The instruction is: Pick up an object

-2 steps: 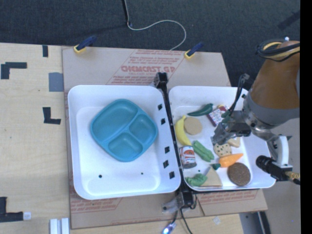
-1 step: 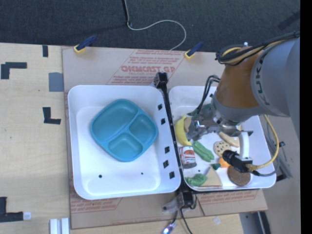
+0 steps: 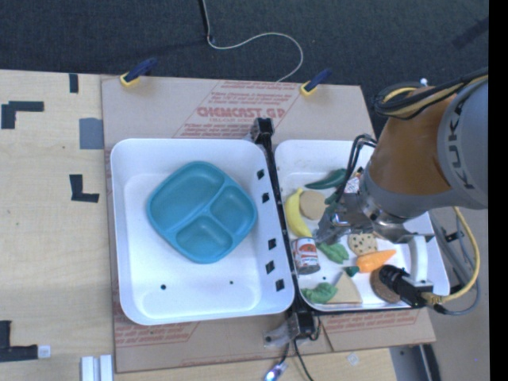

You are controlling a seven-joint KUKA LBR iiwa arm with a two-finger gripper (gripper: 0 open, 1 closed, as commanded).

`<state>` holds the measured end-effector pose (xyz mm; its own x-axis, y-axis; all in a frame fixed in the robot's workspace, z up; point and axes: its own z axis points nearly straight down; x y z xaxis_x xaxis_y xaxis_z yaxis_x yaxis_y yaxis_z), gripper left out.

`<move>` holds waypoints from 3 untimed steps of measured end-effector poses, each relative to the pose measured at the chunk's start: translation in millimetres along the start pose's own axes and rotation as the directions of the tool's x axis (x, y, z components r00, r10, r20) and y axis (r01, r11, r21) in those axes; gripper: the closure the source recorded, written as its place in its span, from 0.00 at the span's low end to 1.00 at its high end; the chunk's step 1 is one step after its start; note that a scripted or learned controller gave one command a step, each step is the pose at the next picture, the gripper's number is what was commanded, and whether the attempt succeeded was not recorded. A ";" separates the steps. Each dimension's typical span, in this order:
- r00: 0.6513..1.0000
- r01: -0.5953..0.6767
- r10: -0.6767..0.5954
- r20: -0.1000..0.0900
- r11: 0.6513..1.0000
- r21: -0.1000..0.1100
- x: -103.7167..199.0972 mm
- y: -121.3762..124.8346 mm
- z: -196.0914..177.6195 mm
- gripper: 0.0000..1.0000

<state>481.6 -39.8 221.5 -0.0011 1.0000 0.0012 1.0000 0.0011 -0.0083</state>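
The right bin [image 3: 305, 155] holds several toy foods: a yellow banana [image 3: 295, 213], a tan round piece [image 3: 313, 204], a small can with a red label [image 3: 306, 255], green leafy pieces [image 3: 334, 252], a speckled cracker [image 3: 362, 242], an orange carrot [image 3: 375, 260], a slice of bread [image 3: 347, 291] and a brown round piece [image 3: 384, 288]. My gripper [image 3: 333, 226] hangs low over the middle of this bin, just right of the banana and above the green piece. The arm's wrist covers the objects behind it.
The left bin [image 3: 131, 292] holds a blue divided plate [image 3: 202, 210]. A black divider [image 3: 274, 205] with clips runs between the bins. Cardboard lies under both bins, clamped at the back. A cable loops over the dark floor behind.
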 end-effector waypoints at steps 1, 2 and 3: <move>1.000 0.005 -0.005 0.000 1.000 0.002 56.8 23.6 32.3 1.00; 1.000 0.000 0.000 0.002 1.000 -0.011 42.0 2.3 -74.3 1.00; 1.000 0.000 0.000 0.003 1.000 0.006 51.0 24.3 15.9 1.00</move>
<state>505.7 11.2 205.5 -0.0013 1.0000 -0.0015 0.9999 0.0013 -0.0145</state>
